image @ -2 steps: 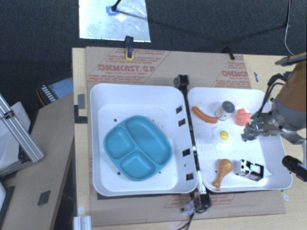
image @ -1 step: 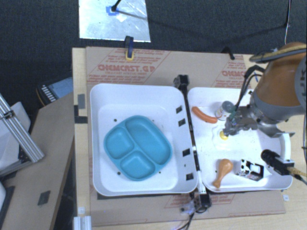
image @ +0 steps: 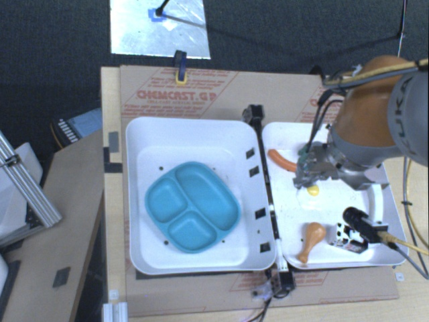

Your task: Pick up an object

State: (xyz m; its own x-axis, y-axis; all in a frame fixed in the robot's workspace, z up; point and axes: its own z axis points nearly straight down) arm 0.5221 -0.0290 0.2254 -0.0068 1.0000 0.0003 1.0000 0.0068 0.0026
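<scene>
From my remote seat I look down at a slant on two shallow white bins set side by side on a bench. The left bin [image: 144, 247] holds a blue divided plate [image: 192, 206] with three compartments, lying flat near the bin's middle.

The arm [image: 375, 113], grey with an orange band, comes in from three o'clock and bends down over the right bin [image: 288, 134]. Its gripper [image: 307, 175] hangs low over the middle of that bin, dark and partly hidden under the wrist; I cannot tell how wide it stands or whether anything is caught in it.

Around the gripper, in the right bin: an orange carrot-shaped piece [image: 281, 159] lies just beside it at ten o'clock. A small yellow object [image: 313, 191] sits just beside it at five o'clock. A tan drumstick-shaped toy [image: 310, 240] lies farther off at six o'clock. A black and white object [image: 354, 232] rests at four o'clock, near the bin's front right corner.
</scene>
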